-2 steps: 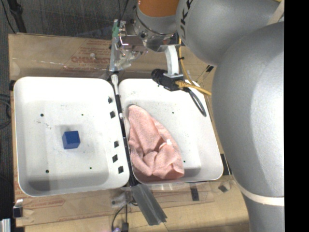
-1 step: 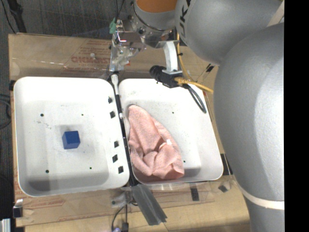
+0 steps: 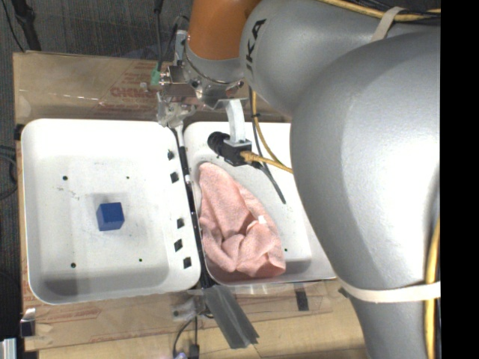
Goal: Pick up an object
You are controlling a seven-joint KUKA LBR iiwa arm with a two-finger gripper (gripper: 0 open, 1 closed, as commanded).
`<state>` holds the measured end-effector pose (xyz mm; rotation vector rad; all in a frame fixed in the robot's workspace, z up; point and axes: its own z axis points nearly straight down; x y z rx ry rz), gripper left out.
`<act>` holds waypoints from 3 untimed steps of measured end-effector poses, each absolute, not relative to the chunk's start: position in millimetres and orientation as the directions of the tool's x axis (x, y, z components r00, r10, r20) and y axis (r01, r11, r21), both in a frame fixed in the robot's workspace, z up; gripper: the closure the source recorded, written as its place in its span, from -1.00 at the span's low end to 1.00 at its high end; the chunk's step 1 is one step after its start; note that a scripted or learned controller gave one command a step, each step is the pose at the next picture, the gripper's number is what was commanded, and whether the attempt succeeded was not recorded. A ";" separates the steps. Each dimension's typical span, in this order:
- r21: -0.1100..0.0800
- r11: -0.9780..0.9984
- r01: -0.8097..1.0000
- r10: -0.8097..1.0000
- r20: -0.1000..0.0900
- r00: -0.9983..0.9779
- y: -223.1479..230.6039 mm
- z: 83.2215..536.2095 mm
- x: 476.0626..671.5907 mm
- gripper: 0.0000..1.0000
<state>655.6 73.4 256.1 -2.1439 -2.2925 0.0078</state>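
Note:
A small blue cube lies in the left bin, a little left of its middle. A crumpled pink cloth fills the near left part of the right bin. My gripper hangs at the far end of the divide between the two bins, well away from the cube and beyond the cloth's far edge. Nothing shows in its grasp. The big grey arm hides most of the right bin.
A black connector with a yellow cable dangles from the wrist just above the cloth's far end. Black clips line the rim between the bins. A brown board lies behind the bins.

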 end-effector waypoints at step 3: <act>0.000 0.055 0.998 0.998 -0.001 -0.055 152.2 343.6 655.3 1.00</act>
